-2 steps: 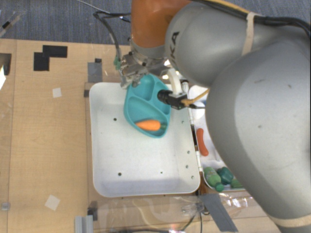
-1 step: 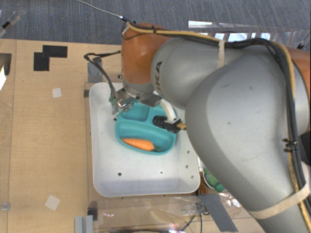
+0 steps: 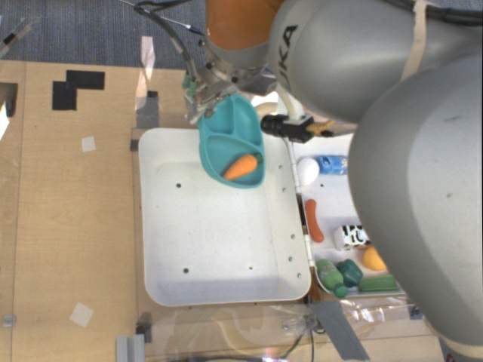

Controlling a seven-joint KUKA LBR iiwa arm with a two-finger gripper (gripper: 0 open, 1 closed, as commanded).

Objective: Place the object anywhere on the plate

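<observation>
Where the grey arm (image 3: 392, 127) reaches in from the right, its orange band (image 3: 241, 10) is seen above the far edge of the left bin (image 3: 219, 277). The gripper (image 3: 202, 96) is placed at the upper rim of a teal divided plate (image 3: 226, 134); whether its jaws are wide, narrow or closed on that rim cannot be told, the view there being cluttered. The plate is shown tilted at the far right corner of the left bin. An orange carrot-shaped object (image 3: 241, 167) is recorded lying in the plate's lower compartment. In the right bin (image 3: 302, 225), partly covered by the arm, the following are listed: a white egg-like piece (image 3: 307, 171), a blue item (image 3: 332, 164) just beside it, a red-orange stick (image 3: 313, 221), a black-and-white piece (image 3: 353, 236), a yellow-orange piece (image 3: 373, 259), and several green pieces (image 3: 349, 274) near the front edge. Both bins are set on a wooden bench (image 3: 68, 225) bearing black markers (image 3: 75, 87).
</observation>
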